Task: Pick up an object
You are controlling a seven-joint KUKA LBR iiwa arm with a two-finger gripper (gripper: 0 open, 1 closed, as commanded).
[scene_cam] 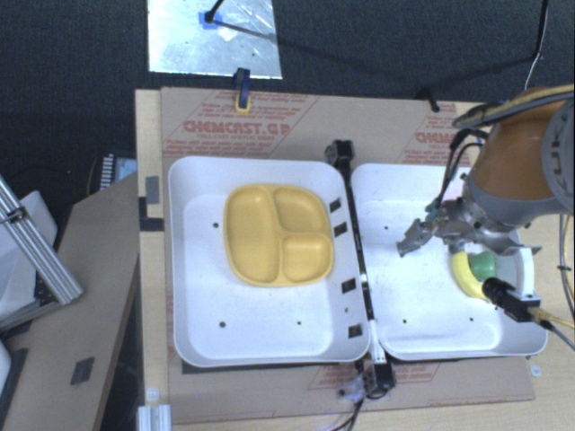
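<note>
A yellow divided plate (277,234) lies in the left white bin (198,321). In the right bin (395,330), near its right wall, a yellow banana-like piece (465,277) lies against a green object (484,264), both partly hidden by the arm. My gripper (415,238) hangs over the middle of the right bin, left of those two objects, and I see nothing between its fingers. The grey arm with its orange band (530,142) comes in from the right above it.
A black divider strip (352,250) runs between the two bins. Cables cross the arm's wrist, and a black part with a yellow tip (510,302) sticks out at the right bin's lower right. Cardboard (269,124) underlies both bins.
</note>
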